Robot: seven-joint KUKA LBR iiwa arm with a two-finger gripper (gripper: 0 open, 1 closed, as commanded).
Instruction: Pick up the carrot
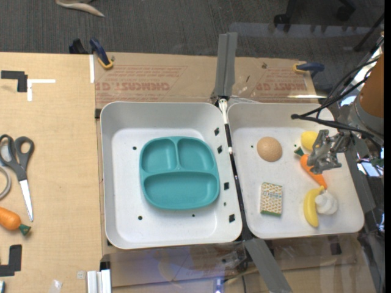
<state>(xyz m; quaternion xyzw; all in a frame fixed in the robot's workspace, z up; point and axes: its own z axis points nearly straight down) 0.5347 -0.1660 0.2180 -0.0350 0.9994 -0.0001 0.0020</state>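
An orange carrot (316, 177) lies in the right bin (287, 227) near its right wall, pointing down and to the right. My gripper (321, 159) hangs directly over the carrot's upper end and hides part of it. Whether it touches the carrot cannot be made out. A second orange carrot with a green tip (10, 220) lies on the wooden bench far to the left, outside the bins.
The right bin also holds a tan egg (269, 149), a yellow object (308, 140) just above the gripper, a banana (311, 209) beside a white lump (327, 204), and a small cracker box (271, 198). A teal divided plate (179, 172) sits in the left bin. Scissors (18, 163) lie on the bench.
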